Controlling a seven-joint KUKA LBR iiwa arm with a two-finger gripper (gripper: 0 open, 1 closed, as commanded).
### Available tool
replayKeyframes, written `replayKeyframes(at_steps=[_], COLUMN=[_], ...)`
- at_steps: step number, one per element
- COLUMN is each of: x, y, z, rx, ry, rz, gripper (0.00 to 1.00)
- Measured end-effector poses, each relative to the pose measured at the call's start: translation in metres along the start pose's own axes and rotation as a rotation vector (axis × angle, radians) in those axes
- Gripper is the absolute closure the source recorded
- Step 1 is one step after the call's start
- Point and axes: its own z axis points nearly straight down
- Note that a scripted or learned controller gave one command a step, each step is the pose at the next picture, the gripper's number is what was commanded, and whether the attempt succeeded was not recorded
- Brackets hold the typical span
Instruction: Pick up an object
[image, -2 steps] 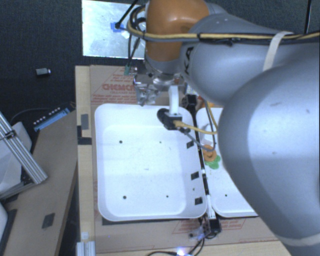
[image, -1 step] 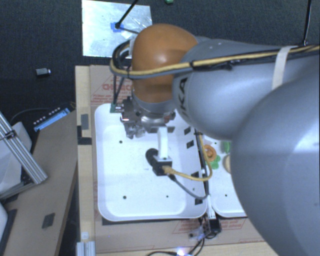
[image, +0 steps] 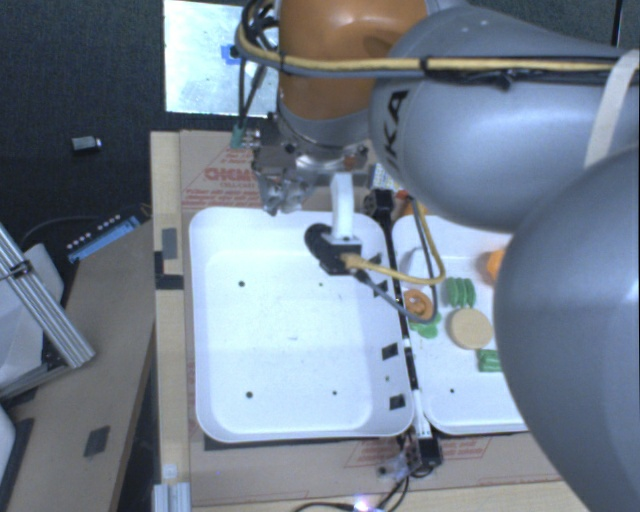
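Observation:
My gripper (image: 283, 196) hangs over the far edge of the left white bin (image: 290, 340), under the orange wrist band. Nothing is visibly held in it. The loose objects lie in the right bin (image: 455, 400), off to the gripper's right: a brown ring-shaped piece (image: 418, 303), a green ridged piece (image: 460, 292), a round tan disc (image: 468, 328), a small green block (image: 488, 360) and an orange object (image: 491, 265) partly hidden by the arm.
The large grey arm covers the far and right parts of the right bin. A small green bit (image: 426, 328) lies beside the tan disc. Both bins rest on a cardboard sheet (image: 215, 180). Metal rails (image: 40, 310) stand at the left.

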Motion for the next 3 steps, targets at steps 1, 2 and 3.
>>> replayKeyframes(at_steps=[1, 2, 3], x=[-0.019, 0.001, -0.032], y=[0.031, 0.06, 0.009], z=[0.055, 0.047, 0.079], rx=[0.01, 0.006, 0.016], ry=[-0.004, -0.002, -0.005], rz=[0.006, 0.0, 0.006], gripper=[1.0, 1.0, 1.0])
